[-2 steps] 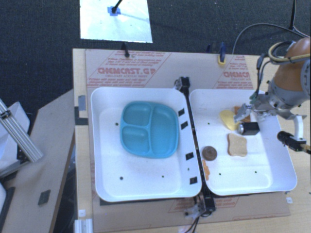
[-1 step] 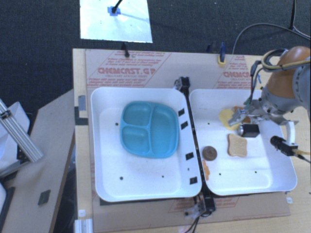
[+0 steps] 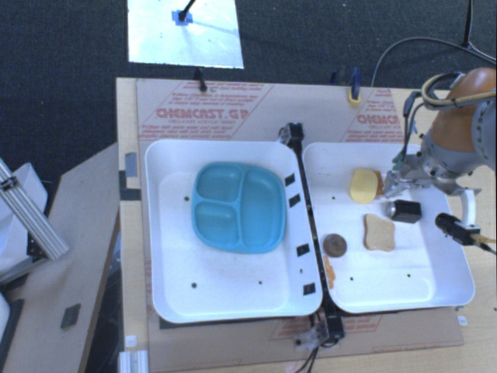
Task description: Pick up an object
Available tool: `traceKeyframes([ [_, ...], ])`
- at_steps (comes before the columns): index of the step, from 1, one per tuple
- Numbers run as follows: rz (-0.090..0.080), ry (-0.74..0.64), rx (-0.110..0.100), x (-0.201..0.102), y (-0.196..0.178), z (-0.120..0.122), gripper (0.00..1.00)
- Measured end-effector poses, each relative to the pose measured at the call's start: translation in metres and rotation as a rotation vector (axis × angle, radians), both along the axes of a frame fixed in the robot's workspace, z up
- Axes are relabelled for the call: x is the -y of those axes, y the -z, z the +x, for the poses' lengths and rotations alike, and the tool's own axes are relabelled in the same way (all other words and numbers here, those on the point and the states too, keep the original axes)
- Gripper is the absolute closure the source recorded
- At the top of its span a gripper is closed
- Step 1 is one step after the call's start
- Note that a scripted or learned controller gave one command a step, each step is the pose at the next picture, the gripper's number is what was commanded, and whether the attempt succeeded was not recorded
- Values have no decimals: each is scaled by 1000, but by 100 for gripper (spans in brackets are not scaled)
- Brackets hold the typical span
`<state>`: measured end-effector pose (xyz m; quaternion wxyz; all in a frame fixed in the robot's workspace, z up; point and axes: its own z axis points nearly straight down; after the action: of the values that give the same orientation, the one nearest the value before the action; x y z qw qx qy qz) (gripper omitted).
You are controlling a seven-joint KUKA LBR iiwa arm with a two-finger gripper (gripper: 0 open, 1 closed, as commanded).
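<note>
In the right bin (image 3: 404,290) lie a yellow rounded block (image 3: 362,185), a slice of toast (image 3: 379,233), a brown round disc (image 3: 335,245) and a thin orange strip (image 3: 329,272). A small black block (image 3: 405,210) sits just above and to the right of the toast. The arm comes in from the right, and my gripper (image 3: 393,182) is low over the bin's upper part, right beside the yellow block's right edge. Nothing can be seen held in it.
The left bin (image 3: 175,286) holds a blue divided plate (image 3: 237,207). A black clip strip (image 3: 301,208) runs along the seam between the bins. A black-and-white part (image 3: 460,222) juts over the right bin's right side. Cables loop behind the arm.
</note>
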<state>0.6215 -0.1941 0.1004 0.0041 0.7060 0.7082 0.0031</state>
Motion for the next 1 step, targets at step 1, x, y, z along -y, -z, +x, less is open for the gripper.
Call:
traceKeyframes([
  [1, -2, 2, -2, 8, -63, 2, 100],
])
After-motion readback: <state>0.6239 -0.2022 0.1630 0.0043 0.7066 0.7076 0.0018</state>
